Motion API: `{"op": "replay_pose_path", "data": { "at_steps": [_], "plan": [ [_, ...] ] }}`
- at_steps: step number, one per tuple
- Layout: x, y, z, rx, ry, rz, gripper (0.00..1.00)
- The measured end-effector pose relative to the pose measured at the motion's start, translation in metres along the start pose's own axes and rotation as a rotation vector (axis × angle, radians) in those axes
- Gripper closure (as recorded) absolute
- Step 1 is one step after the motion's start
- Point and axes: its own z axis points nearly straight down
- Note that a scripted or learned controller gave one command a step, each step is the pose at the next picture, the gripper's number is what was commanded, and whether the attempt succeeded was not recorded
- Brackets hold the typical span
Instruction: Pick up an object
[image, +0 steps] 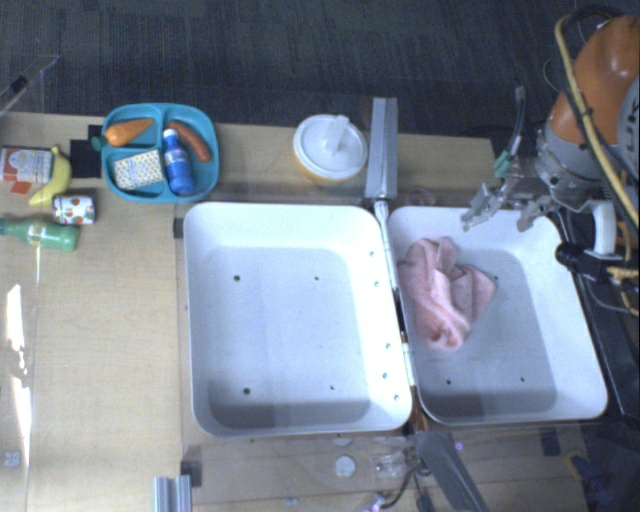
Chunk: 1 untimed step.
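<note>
A crumpled pink cloth (447, 292) lies in the right shallow white bin (560, 330), in its upper left part, close to the divider between the two bins. The left shallow white bin (285, 320) sits just beside it. The grey arm with the orange band (600, 90) reaches in from the right, and its two-finger gripper (500, 200) hangs over the far rim of the right bin, above and to the right of the cloth and apart from it. The thin metal fingers (480, 208) seem spread with nothing between them, though they are small and hard to read here. On the wooden bench (100, 350), a round white lidded tub with a yellow base (330, 147) stands behind the bins. Further left is a blue divided plastic tray (160, 150) holding toy food, and near it a yellow banana (55, 178), a small printed can (74, 209) and a green bottle (42, 234) lying down.
</note>
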Motion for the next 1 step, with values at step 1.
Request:
{"op": "replay_pose_path", "data": {
  "at_steps": [1],
  "plan": [
    [-0.0359,-0.0274,0.1071,0.001,0.0,-0.148,0.0]
  ]
}}
